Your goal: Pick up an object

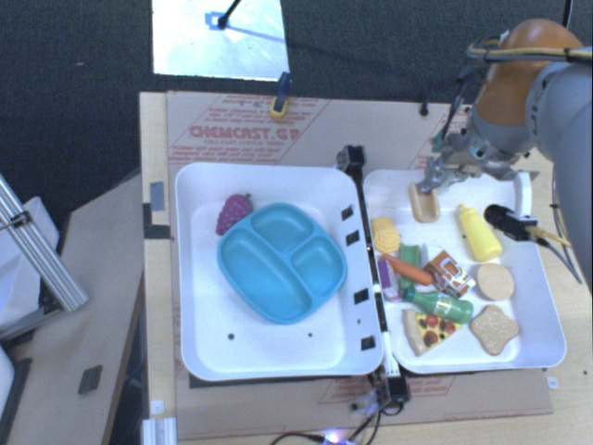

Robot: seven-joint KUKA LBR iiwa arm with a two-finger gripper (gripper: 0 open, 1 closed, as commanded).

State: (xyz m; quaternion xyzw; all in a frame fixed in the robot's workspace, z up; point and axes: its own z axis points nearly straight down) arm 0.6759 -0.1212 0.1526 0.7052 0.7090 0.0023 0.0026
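We log the arm [542, 91] at 2 o'clock, gripper [428, 185] poised just above a tan bread-like piece [425, 206] at 12 o'clock in the right bin [547, 341], jaw state we cannot tell.

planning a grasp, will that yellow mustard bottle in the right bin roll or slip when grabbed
The yellow mustard bottle lies on its side and looks rounded, so a nudge would probably roll it. Its surface looks smooth, so the fingers might slip unless they close across its width. It looks like a toy, so probably light and fairly stiff.
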